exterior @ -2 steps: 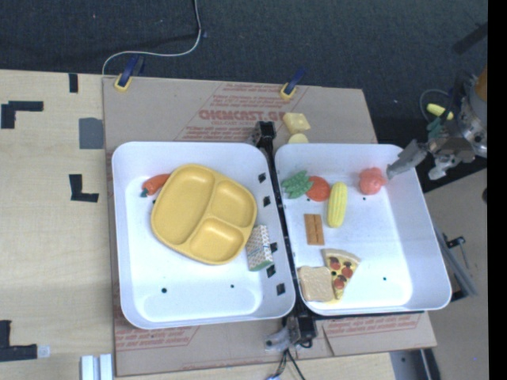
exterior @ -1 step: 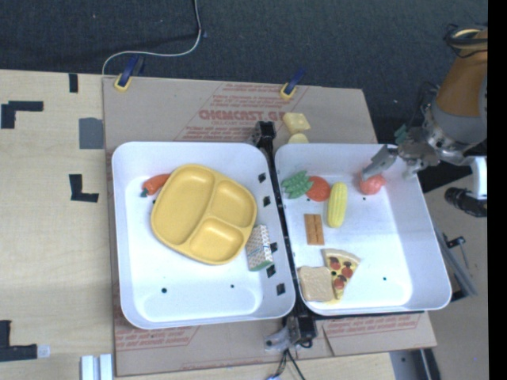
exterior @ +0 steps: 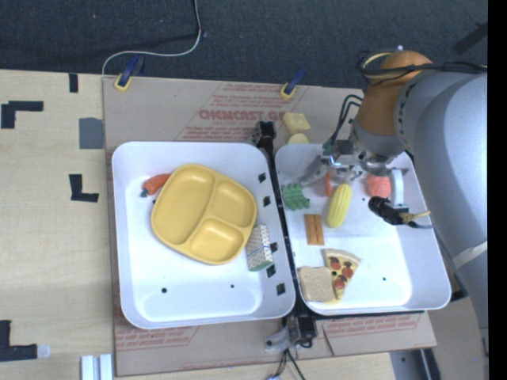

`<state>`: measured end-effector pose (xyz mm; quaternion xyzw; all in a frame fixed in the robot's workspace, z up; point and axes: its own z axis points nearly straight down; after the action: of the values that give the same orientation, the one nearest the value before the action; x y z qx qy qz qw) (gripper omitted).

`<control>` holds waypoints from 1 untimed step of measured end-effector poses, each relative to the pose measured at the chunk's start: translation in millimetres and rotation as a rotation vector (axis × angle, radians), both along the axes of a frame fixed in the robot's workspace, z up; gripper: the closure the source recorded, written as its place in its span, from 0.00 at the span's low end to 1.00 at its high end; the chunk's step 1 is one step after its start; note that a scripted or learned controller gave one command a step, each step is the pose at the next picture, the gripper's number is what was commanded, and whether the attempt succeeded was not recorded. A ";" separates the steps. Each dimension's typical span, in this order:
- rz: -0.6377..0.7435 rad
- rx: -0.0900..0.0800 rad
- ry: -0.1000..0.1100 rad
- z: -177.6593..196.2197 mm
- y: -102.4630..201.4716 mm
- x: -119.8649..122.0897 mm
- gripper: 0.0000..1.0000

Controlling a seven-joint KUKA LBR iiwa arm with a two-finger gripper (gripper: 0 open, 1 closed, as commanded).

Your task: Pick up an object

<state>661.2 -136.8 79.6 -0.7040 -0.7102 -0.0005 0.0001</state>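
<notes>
A: Where is the grey arm's gripper (exterior: 337, 167)?

B: Low over the right white bin (exterior: 412, 283), just above the yellow toy corn cob (exterior: 340, 203). Whether it is apart or together, I cannot tell.

A: And the left white bin (exterior: 135, 291)?

B: It bears a yellow divided plastic plate (exterior: 203, 213).

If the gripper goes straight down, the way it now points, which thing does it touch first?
Probably the corn cob, which lies just under the gripper in the right bin. Depth is unclear from this slanted view, so it may touch the bin floor beside it.
</notes>
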 end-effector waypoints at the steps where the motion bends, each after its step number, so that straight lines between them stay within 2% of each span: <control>1: -0.005 -0.003 -0.003 16.4 -5.6 0.1 1.00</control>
<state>661.2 -142.3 96.0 -0.7058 -0.7084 -0.0005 -0.0020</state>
